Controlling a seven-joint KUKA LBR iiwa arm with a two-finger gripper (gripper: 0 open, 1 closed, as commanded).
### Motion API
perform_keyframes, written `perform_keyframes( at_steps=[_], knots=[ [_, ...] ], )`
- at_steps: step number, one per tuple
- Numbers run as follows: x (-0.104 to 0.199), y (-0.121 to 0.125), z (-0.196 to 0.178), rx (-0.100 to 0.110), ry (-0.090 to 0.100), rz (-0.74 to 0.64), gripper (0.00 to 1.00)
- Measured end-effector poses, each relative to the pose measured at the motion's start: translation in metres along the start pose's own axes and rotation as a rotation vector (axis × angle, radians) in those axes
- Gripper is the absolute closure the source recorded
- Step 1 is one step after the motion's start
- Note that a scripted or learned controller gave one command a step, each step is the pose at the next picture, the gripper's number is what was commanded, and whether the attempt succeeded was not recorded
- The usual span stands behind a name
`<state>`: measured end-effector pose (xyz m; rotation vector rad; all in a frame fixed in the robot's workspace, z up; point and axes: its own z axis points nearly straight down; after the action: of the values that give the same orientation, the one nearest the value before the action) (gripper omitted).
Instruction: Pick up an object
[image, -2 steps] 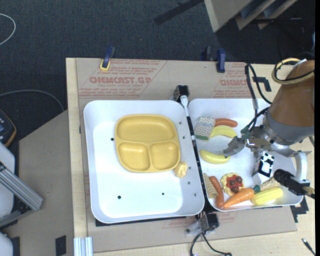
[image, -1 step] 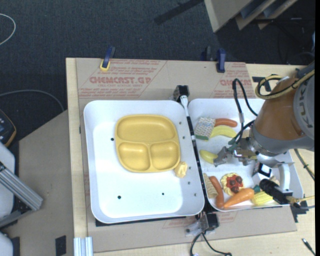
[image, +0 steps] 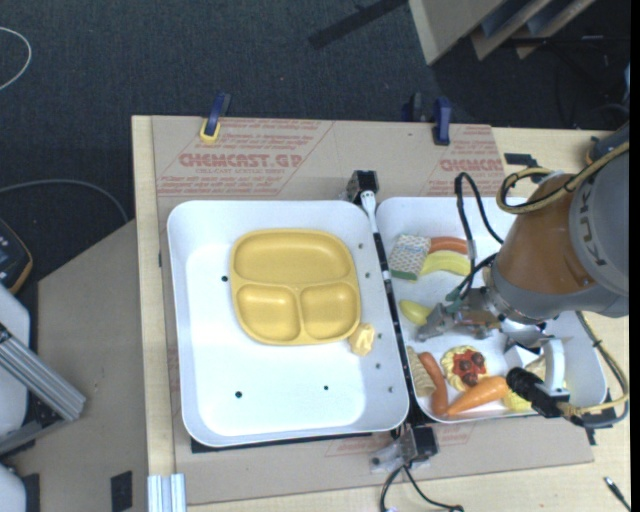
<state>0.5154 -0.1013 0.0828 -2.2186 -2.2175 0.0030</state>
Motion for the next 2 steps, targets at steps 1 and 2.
perform_keyframes(
  at_steps=[1,2],
  knots=[
    [-0.001,0.001,-0.012,-0.005,-0.002,0.002,1.00],
    [0.005,0.003,-0.074,-0.010,-0.004,-0.002,1.00]
  ],
)
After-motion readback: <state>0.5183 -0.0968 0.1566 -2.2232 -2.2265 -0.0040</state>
